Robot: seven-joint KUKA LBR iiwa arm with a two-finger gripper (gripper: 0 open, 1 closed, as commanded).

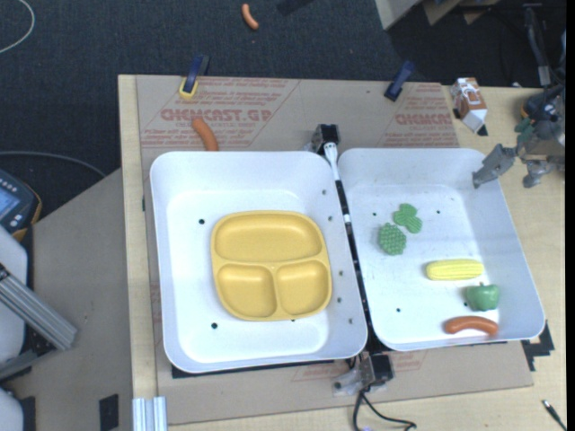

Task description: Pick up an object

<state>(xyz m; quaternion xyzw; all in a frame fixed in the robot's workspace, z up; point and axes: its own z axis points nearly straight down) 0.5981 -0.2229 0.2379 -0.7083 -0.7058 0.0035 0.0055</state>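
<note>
The right bin (503,232) holds two green broccoli pieces (398,229), a yellow corn cob (454,269), a green pepper (482,296) and an orange-red sausage (471,327). My gripper (510,171) hovers over the bin's far right corner, well behind the food. Its two grey fingers (488,169) are spread apart with nothing between them. The nearest item, the broccoli, lies to the gripper's left and toward the front.
The left bin (175,268) bears a yellow three-compartment plate (269,264). An orange sausage (206,134) lies on the cardboard behind it, and another (250,15) on the dark floor. Blue clamps (192,76) grip the back edge. A small carton (469,102) stands near the gripper.
</note>
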